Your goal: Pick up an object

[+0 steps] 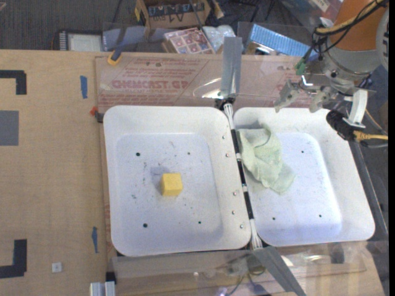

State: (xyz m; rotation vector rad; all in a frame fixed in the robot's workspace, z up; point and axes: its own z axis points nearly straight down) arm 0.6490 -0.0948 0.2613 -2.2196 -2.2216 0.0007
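A yellow block (172,184) sits centre-left in the left bin (123,128); it looks light and stiff, best pinched across flat sides. A soft cloth (265,159) lies right of centre. The gripper (300,97), upper right, hangs open, holding nothing.

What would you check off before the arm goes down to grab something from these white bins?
1. Something to pick: ok. A yellow block sits in the left bin, a pale green cloth in the right bin.
2. Items apart from each other: ok, one per bin.
3. Gripper free of any object: ok, nothing shows between its jaws.
4. Gripper over a target: not ok, it hangs above the right bin's far rim.
5. Cloth lying flat: not ok, it is crumpled against the divider.
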